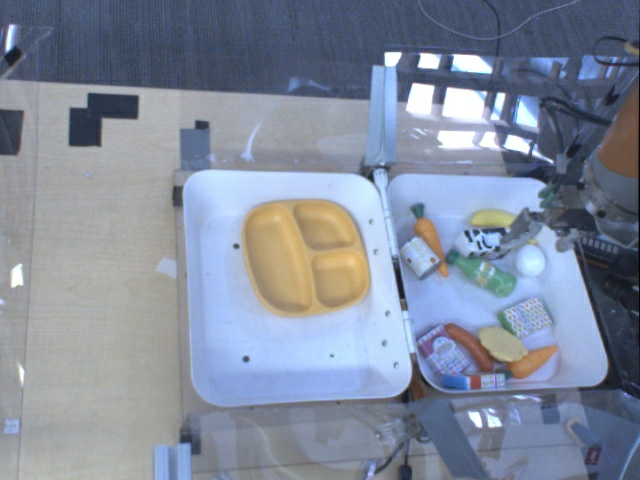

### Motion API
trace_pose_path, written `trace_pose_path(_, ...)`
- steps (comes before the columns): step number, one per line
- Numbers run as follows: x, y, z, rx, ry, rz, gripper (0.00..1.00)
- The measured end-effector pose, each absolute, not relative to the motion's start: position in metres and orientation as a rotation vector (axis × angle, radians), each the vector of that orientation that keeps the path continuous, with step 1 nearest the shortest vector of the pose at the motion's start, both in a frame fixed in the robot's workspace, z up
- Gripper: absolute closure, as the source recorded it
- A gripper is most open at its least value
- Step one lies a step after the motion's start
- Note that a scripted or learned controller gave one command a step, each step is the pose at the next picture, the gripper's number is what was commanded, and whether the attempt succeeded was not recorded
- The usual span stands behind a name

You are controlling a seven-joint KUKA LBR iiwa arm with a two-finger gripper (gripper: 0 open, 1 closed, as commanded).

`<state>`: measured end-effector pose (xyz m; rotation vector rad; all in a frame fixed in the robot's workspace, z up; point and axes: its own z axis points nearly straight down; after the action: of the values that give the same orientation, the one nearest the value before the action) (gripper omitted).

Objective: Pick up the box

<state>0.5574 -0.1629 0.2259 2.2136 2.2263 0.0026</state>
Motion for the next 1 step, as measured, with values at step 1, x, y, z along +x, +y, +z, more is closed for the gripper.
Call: trace_pose_path(1, 0.5039, -0.1947, 0.1507, 2.319, 2.118, 0.001, 0.0)
